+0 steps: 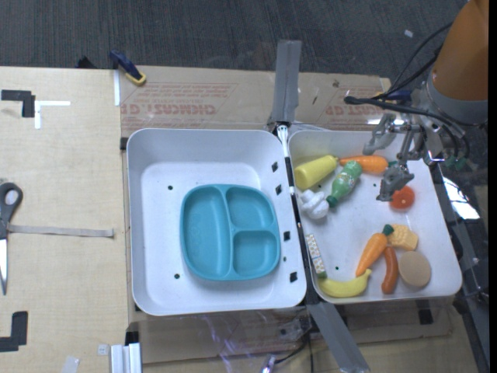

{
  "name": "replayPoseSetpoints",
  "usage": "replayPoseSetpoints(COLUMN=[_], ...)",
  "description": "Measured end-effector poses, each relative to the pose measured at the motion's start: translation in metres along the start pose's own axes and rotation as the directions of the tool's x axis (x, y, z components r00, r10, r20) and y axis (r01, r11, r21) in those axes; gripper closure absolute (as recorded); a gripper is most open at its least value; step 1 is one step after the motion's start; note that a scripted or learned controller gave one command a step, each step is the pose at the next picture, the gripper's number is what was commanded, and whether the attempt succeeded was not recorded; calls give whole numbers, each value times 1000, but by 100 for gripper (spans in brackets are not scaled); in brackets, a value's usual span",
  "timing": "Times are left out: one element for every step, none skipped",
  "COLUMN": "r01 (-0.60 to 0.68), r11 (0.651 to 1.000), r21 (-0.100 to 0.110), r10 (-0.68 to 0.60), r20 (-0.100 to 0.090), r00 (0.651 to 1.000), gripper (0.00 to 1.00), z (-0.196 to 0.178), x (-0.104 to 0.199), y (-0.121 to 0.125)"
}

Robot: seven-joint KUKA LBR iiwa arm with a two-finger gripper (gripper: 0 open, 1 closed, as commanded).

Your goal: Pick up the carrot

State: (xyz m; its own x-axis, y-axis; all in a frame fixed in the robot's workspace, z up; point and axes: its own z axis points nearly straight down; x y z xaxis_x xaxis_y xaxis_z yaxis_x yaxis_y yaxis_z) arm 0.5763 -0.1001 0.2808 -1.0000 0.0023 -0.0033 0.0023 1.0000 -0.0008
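Camera view, entry for carrot point(371, 252): lying flat in the right bin point(439, 231), green top pointing toward the gripper point(394, 183), well apart from it on the near side, nothing gripping it. Not yet being lifted; judging by this, reaching, closing and raising all remaining to be done.

Gripper: hanging over the far part of the right bin, carrying nothing visible; spread or closed, cannot tell.

Sharing the right bin, working outward from the carrot:
- yellow corn piece point(403, 238), touching the carrot's top end, between carrot and gripper
- red sausage point(390, 271), lying just beside the carrot, on the side away from the gripper
- tan bun point(415, 270), sitting against the sausage
- banana point(345, 286), curving along the near wall, farthest from the gripper
- red tomato point(401, 199), sitting just under the gripper
- second orange tapered piece point(365, 164), lying just left of the gripper, possibly being mistaken for the target
- green bottle point(344, 183), yellow pepper point(314, 171), white piece point(313, 204), further left of the gripper

Left bin point(147, 208): holding a teal divided plate point(231, 231), well away from the gripper.
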Motion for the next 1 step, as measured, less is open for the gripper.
replayPoseSetpoints(r01=[0], r11=[1000], r21=[0], r10=[0], r20=[0], r00=[1000], gripper=[0], z=[35], x=[73], y=[-9])
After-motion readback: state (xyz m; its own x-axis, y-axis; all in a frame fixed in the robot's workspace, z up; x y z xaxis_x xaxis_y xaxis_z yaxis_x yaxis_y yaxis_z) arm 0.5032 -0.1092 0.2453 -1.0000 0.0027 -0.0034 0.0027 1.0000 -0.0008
